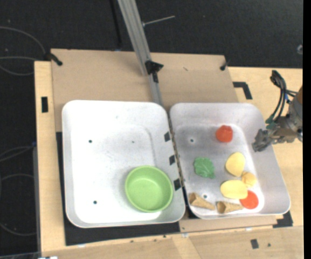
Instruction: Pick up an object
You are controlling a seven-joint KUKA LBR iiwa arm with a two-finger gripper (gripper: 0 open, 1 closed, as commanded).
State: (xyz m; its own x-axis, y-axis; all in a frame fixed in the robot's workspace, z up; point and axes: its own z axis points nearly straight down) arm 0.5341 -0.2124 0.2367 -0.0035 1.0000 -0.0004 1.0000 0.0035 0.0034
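The right bin (198,120) holds a red cup-like piece (225,134), a green leafy toy (204,167), two yellow lumps (235,164) (233,189), a small orange piece (249,178), a red ball (249,199) and tan wedges (201,201) along the front wall. A green bowl (149,188) sits in the left bin (98,128) near its front right corner. My gripper (264,139) hangs at the right bin's right rim, above and right of the yellow lumps, with nothing seen in it.
A grey metal pole (136,34) slants down from the top to the gap between the bins. Cables (279,99) hang by the wrist at the right edge. Tan bench board (112,69) surrounds both bins.
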